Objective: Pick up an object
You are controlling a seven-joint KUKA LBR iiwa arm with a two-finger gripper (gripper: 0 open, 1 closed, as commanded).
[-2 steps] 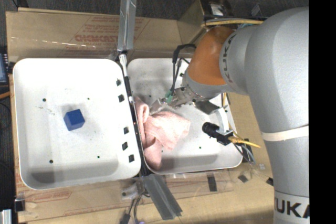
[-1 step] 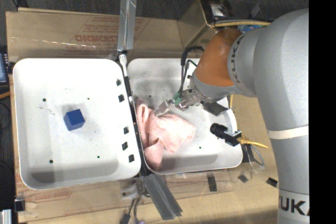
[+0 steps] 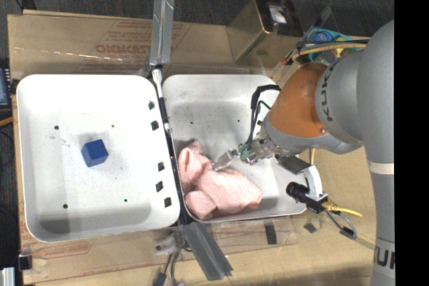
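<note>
While gripper (image 3: 223,159) hovers over pink cloth (image 3: 216,187), jaw state unclear; cloth runs upper-left to lower-right.

From my feed I can make out red print, upside down, on the cardboard sheet (image 3: 87,37) behind the bins; it is too faint for me to read, possibly a brand name. Dark letters run down the grey arm (image 3: 348,104) beside the orange band, apparently "KUKA", partly cut off
</note>
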